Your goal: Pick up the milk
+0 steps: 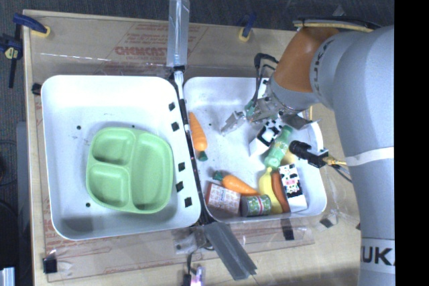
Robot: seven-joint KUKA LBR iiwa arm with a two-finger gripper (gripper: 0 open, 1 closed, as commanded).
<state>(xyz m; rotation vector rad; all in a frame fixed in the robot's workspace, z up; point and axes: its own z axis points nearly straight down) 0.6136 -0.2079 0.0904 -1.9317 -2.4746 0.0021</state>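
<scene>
Two cow-patterned milk cartons lie in the right bin (221, 92). One milk carton (291, 184) rests near the bin's front right corner beside a banana (267, 185). The other carton (267, 132) lies further back, partly under a green bottle (277, 147) and the wrist. My gripper (230, 122) hangs over bare bin floor, left of the rear carton and not touching it. Its fingers are open, with nothing between them.
A carrot (198, 133) lies along the right bin's left wall. A second carrot (238, 183), a can (222, 197) and a green-labelled can (255, 205) crowd the front edge. The left bin (60, 97) holds a green divided plate (131, 169).
</scene>
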